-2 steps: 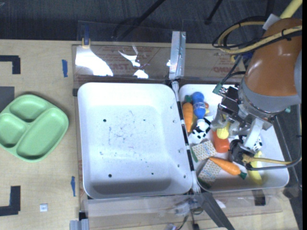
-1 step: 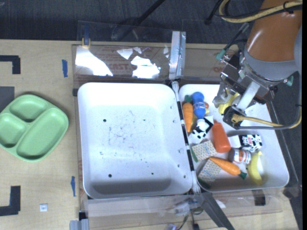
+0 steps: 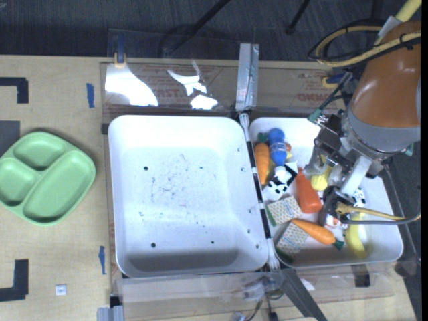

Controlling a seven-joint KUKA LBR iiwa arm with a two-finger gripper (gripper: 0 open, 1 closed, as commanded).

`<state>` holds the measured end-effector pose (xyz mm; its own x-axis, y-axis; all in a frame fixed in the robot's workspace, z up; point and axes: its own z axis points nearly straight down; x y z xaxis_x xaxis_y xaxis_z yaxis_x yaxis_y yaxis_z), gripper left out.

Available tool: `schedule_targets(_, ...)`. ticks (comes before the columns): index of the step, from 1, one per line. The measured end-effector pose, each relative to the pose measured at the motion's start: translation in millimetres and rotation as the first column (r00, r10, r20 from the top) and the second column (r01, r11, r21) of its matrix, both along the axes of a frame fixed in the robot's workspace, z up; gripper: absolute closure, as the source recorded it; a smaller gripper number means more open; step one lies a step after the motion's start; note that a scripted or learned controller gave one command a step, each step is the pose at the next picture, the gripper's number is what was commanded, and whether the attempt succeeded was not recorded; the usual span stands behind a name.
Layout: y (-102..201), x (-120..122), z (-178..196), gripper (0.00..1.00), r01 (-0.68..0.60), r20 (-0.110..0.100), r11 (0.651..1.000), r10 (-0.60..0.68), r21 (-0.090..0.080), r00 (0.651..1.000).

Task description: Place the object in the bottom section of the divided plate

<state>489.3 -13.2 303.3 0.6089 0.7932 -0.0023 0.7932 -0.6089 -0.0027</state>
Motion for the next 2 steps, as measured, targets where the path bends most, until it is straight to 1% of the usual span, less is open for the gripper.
schedule_targets(1, 33, -9, 0, 1.0, 0.181, -0.001, 0.984, -0.181, 0.0, 0.984)
schedule_targets(2, 41, -9, 60, 1.0, 0.497, 0.004, 0.868, -0.497, -0.001, 0.868)
